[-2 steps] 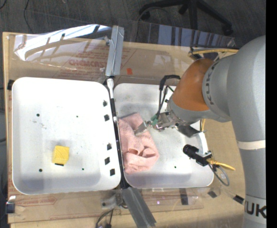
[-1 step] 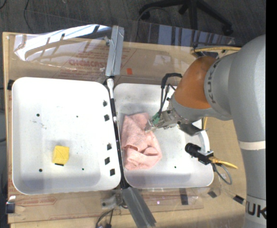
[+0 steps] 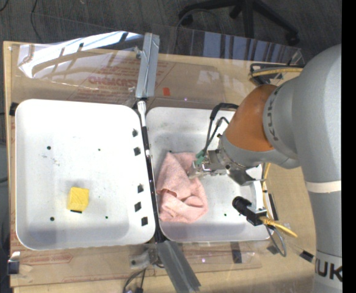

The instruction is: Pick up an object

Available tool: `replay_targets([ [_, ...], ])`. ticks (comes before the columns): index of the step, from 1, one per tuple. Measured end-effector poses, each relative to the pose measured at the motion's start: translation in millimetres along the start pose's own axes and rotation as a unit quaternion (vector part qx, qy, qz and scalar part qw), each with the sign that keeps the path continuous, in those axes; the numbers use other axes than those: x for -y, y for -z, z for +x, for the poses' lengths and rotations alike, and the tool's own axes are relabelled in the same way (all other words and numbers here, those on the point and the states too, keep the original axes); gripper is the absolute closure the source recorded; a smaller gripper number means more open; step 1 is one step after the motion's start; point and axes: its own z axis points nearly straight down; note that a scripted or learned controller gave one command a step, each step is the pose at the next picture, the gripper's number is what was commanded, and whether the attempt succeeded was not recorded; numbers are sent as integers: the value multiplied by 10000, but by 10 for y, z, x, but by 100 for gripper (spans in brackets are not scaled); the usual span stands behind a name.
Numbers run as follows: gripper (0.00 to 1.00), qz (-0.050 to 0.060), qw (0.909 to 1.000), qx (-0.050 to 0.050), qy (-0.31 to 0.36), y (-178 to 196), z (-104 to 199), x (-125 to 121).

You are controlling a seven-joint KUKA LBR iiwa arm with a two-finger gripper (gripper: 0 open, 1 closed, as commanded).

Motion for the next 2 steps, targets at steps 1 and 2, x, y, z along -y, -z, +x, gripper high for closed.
replay_targets([
  [1, 100, -6, 9999, 2, -119, 1001, 513, -156],
  [2, 100, -11, 9926, 8, 1211, 2, 320, -366],
])
